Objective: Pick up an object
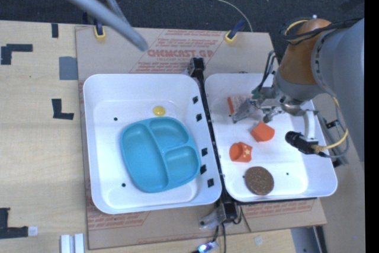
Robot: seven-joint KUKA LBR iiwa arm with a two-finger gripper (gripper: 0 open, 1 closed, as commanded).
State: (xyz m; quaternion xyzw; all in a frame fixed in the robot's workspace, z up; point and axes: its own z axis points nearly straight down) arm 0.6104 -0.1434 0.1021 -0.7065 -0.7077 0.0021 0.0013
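My gripper hangs over the upper middle of the right bin, its fingers spread open with nothing between them. An orange block lies just below the fingertips, apart from them. A thin red-orange piece rests to the gripper's left near the bin's divider. Lower down sit a small orange cup-like object and a brown round disc.
The left bin holds a blue divided plate and a small yellow object above it. The grey arm with its orange band reaches in from the right. Black cables and a clamp hang beside the wrist.
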